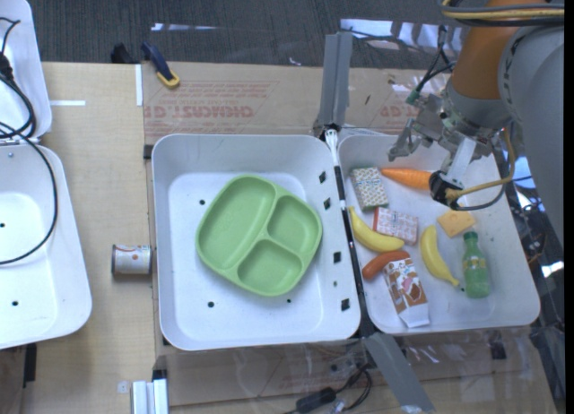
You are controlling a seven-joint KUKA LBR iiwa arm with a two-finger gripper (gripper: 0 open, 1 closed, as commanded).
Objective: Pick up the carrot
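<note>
While the grey arm [516, 54] with its orange band reaches in over the far right corner of the right bin [520, 309], its gripper [429, 148] hangs above that bin's far edge; whether the hand is released or clenched cannot be told, as the wrist and cables mask it. No object is visibly held. The carrot [406, 177] lies flat on the bin floor near the far edge, pointed end toward the divider between the bins, just below and beside the gripper. Toward the divider from it sits a small patterned packet [368, 187]. Nearer the middle lie a red-and-white packet [395, 223], a banana [374, 235] along the divider side, and a cheese wedge [456, 222] toward the right wall. A second banana [436, 255] lies beside a green bottle [475, 267] near the right wall. A red sausage-like piece [384, 263] and a small carton [408, 292] occupy the near part. The left bin [179, 314] holds a green divided plate [259, 235] at its centre. On the bench, just off that bin's left wall, lies a small can [131, 260].
</note>
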